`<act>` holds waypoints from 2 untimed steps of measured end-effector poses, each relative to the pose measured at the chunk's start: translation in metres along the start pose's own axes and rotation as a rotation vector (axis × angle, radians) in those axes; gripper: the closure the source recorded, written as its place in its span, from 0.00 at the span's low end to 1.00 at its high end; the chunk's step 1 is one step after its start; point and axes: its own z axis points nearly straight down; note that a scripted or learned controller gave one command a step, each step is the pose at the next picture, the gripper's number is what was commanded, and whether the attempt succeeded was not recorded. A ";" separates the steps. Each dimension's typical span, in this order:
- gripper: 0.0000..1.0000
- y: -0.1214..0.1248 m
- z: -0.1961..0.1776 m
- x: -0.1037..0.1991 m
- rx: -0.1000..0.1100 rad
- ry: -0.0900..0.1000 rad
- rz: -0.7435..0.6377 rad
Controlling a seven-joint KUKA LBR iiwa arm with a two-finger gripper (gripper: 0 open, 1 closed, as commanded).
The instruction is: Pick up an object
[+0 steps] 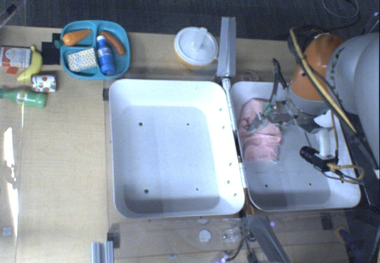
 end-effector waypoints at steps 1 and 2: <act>0.00 0.001 -0.001 -0.020 -0.002 -0.001 -0.273; 0.00 0.010 0.000 -0.013 0.000 -0.002 -0.296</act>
